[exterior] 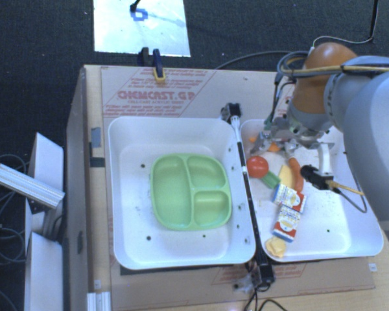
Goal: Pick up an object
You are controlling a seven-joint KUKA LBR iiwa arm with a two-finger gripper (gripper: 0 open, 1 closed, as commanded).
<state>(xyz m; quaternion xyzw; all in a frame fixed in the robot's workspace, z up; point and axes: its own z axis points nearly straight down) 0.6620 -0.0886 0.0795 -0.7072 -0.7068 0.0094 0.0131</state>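
1. the worktop (181,89), a brown board with red lettering, spans the middle of the frame and carries two shallow white bins side by side.
2. the arm (366,102) comes in from the right edge, grey and bulky, with an orange band (321,67) above the wrist; it hangs over the upper part of the right bin.
3. the left bin (133,148) sits at centre frame and holds a green divided plate (191,192), lying flat near its middle.
4. the right bin (350,235) sits right of centre. its small things lie in a loose run along its left half, from a red ball down to the lower rim.
5. the claw (286,141) hovers low over the upper left corner of the right bin. i cannot tell how its tips stand, wide or narrow; the wrist hardware hides them, and nothing shows gripped.
6. a small carton (288,220) with red and yellow print lies below the claw, its long axis running up and down the frame, slightly tilted.
7. an orange carrot-like piece (295,173) lies just below the claw, long axis also roughly up and down.
8. the red ball (258,166) lies just below and left of the claw, near the wall between the bins. my judgement: this is the nearest target, calling for a short shift toward lower left, then a descent.
9. a yellow piece (275,247) rests by the lower rim, farthest from the claw.
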